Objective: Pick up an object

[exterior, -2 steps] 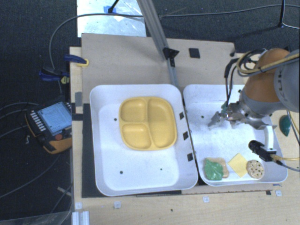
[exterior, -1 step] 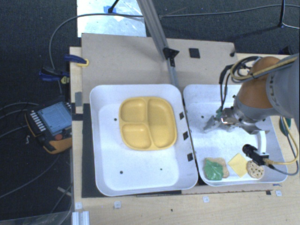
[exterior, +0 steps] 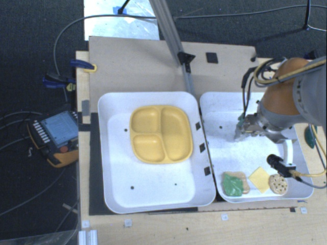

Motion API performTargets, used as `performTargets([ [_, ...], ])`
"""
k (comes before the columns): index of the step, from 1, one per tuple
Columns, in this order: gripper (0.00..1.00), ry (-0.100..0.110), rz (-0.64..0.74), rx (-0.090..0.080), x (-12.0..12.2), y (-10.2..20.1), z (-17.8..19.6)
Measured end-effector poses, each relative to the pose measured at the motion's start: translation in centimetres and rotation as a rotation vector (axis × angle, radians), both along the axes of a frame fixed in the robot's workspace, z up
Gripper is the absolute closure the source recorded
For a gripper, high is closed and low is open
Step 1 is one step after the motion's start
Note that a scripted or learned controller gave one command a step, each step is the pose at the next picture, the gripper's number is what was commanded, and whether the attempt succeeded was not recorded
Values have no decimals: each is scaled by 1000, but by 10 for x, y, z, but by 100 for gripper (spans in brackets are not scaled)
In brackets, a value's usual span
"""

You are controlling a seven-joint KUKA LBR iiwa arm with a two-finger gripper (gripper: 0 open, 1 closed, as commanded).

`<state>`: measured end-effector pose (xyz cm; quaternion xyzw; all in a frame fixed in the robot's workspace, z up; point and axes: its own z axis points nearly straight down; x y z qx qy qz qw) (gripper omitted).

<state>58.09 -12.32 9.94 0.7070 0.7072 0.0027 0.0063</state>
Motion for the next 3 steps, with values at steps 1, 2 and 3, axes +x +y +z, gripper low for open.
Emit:
performTargets([
  [1,100,6,4,4,-1,1,64],
  [2,100,6,6,4,1,1,119],
  [3,100,9,10,6,15,54,111],
])
